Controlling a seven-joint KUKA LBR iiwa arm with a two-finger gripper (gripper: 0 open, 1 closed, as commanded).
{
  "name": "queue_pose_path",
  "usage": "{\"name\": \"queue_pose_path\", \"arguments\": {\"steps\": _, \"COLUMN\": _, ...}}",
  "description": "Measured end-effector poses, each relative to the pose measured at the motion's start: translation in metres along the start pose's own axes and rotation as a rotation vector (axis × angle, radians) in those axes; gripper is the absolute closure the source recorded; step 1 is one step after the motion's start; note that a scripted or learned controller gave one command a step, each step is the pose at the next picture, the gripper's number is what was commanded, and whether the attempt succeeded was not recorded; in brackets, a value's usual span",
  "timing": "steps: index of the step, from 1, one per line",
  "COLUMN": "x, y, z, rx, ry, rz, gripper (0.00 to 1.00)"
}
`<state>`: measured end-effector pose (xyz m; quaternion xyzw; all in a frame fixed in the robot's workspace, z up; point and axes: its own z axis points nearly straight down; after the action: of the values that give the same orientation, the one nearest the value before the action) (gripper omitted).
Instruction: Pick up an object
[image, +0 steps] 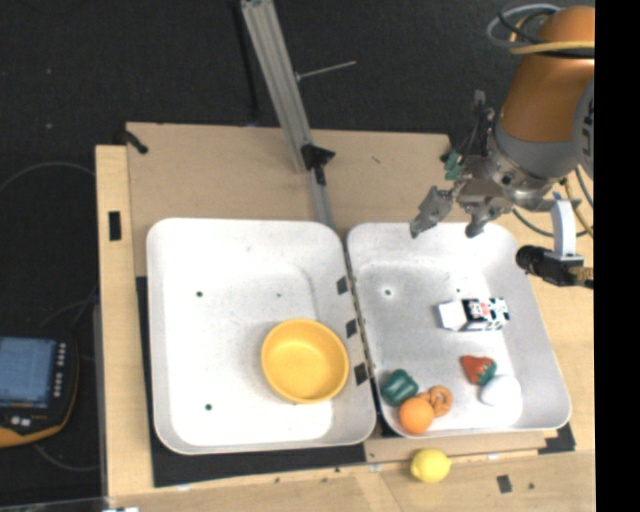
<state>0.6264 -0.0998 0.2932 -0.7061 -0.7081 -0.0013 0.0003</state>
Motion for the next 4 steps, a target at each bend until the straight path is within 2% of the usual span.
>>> {"name": "queue_pose_path", "arguments": {"steps": 1, "x": 0.0, "y": 0.0, "z": 0.0, "rx": 0.0, "ry": 0.0, "rz": 0.0, "gripper": 0.0}}
{"name": "queue_pose_path", "arguments": {"steps": 2, "x": -0.002, "y": 0.008, "z": 0.046, "rx": 0.004, "ry": -0.006, "rz": 0.005, "gripper": 0.0}}
{"name": "queue_pose_path", "arguments": {"steps": 4, "x": -0.001, "y": -0.004, "z": 0.17, "rx": 0.007, "ry": -0.005, "rz": 0.005, "gripper": 0.0}}
